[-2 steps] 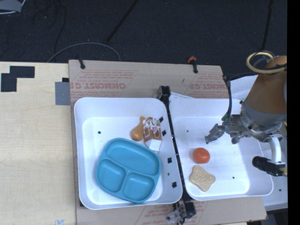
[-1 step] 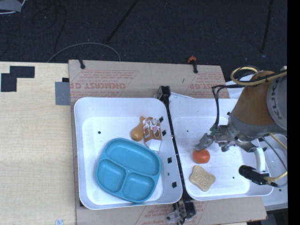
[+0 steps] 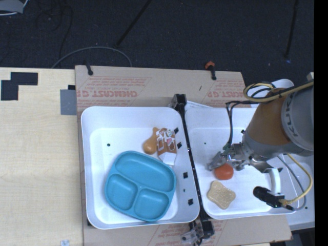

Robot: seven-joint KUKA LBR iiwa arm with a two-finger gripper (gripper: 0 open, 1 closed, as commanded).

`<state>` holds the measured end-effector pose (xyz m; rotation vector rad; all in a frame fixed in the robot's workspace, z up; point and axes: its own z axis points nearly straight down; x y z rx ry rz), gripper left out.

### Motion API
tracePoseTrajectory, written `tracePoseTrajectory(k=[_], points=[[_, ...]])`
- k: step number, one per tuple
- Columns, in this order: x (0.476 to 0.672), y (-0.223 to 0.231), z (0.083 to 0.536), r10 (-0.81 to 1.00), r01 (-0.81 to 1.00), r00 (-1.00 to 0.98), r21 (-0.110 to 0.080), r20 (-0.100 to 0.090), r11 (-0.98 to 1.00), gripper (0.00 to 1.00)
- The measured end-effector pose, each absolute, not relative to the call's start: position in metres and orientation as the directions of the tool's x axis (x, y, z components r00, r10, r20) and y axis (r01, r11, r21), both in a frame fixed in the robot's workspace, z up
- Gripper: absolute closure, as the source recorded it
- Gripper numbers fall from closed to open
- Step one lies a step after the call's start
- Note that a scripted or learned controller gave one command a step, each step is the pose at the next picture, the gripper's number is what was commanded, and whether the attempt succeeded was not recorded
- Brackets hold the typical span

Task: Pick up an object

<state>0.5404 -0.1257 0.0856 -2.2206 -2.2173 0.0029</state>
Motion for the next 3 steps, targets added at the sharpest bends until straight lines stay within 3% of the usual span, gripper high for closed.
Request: tracePoseTrajectory(k=[1, 3], points=[[0.541, -0.127, 0.099, 1.0, 1.0, 0.006, -0.001, 0.001, -0.006, 1.0], [0.548, -0.115, 0.219, 1.0, 1.0, -0.002, 0.003, 0.0, 0.002, 1.0]])
